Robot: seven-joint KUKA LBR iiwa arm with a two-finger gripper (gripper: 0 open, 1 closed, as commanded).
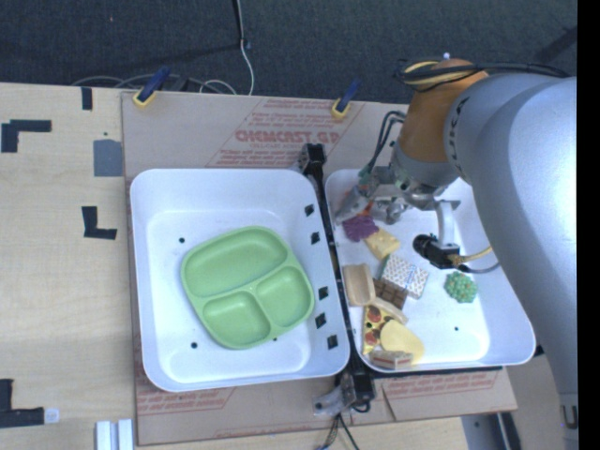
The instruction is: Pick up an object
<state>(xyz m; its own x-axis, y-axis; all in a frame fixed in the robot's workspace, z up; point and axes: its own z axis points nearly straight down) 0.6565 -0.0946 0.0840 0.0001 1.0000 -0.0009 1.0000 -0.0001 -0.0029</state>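
Half claw [373, 198] hidden; purple toy [359, 227] below.

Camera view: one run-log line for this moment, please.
arm: over right bin | gripper: above purple toy | grasp: unconfirmed | left bin: green divided plate

Green tray [246, 287], white bins [150, 251], purple toy [359, 227].

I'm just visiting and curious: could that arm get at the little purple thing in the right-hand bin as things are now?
Probably yes. The gripper hangs in the right bin, just above the purple item, which lies uncovered at the top of the pile. The bin's wall runs close beside it, which could crowd the approach.
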